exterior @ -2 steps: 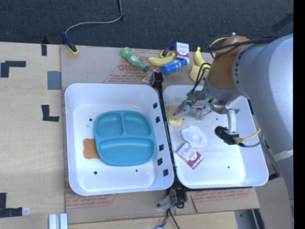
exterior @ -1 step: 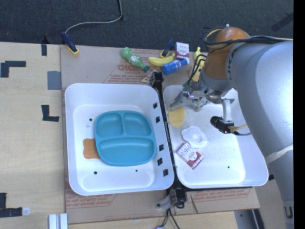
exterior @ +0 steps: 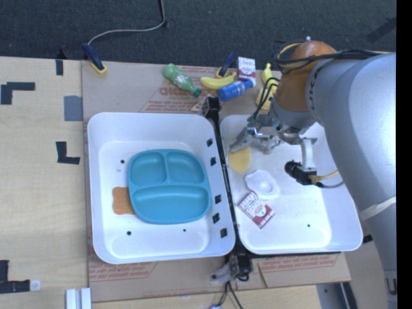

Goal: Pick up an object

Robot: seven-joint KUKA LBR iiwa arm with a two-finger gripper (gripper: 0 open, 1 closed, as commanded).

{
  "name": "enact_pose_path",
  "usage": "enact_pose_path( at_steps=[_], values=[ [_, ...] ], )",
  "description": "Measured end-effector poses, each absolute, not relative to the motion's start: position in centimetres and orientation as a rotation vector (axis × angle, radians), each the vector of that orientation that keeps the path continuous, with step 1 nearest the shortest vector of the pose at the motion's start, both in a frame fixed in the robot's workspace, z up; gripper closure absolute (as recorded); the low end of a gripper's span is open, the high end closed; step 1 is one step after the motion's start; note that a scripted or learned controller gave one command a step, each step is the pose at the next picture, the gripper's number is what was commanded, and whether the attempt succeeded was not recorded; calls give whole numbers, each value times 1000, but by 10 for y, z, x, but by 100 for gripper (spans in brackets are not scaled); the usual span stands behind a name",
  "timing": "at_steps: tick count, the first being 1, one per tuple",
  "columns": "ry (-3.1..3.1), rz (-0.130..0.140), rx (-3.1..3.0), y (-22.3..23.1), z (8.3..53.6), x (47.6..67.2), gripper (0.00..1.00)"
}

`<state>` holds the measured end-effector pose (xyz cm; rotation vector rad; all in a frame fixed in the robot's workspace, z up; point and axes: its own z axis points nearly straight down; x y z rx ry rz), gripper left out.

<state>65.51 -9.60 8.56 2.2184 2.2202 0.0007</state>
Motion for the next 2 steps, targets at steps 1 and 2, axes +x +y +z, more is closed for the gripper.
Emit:
enact_pose_path(
  at_steps=[1,2],
  values=[
    [2221,2,2217,-100,86,651,0],
    [2219,0,2218,-96,86,647,0]
  ],
)
